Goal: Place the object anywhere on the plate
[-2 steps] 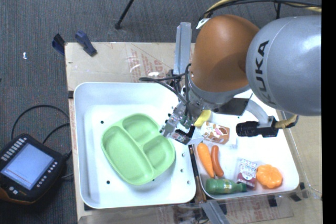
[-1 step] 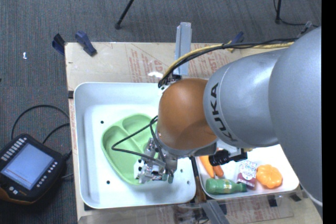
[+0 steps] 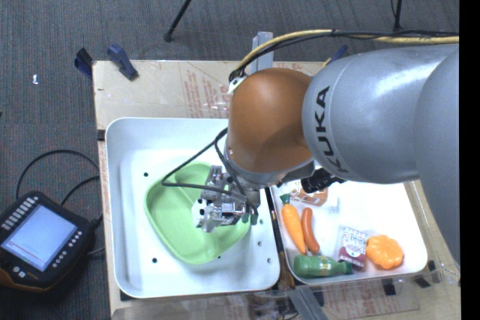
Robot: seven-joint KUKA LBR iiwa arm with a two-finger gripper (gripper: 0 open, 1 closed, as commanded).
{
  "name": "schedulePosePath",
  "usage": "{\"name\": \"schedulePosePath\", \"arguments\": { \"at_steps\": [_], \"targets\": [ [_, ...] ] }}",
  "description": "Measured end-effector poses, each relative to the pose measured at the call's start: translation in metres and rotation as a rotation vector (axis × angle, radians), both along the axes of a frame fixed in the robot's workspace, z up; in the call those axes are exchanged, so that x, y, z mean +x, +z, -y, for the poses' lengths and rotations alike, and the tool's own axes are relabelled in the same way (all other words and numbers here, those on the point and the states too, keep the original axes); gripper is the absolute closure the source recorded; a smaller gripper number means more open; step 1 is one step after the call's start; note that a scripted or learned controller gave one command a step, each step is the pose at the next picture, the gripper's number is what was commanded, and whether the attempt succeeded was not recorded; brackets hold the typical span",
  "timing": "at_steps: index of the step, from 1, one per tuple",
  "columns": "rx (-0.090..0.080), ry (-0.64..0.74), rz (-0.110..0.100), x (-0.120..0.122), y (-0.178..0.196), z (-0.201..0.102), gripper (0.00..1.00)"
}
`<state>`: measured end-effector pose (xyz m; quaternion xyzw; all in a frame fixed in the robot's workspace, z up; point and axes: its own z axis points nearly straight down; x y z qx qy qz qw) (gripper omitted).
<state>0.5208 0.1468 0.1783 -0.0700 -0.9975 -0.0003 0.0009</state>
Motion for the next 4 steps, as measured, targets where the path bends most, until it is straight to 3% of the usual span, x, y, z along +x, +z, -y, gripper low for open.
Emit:
{"name": "schedulePosePath", "arguments": {
  "at_steps": [1, 2, 3, 4],
  "targets": [
    [0.001, 0.159, 0.002, 0.01, 0.043, 0.094, 1.0],
    [0.001, 0.244, -0.001, 0.016, 0.003, 0.001, 1.0],
    [0.001, 0.247, 0.002, 0.063, 0.009, 0.049, 1.0],
    [0.002, 0.456, 0.003, 0.075, -0.051, 0.013, 1.0]
  ]
}}
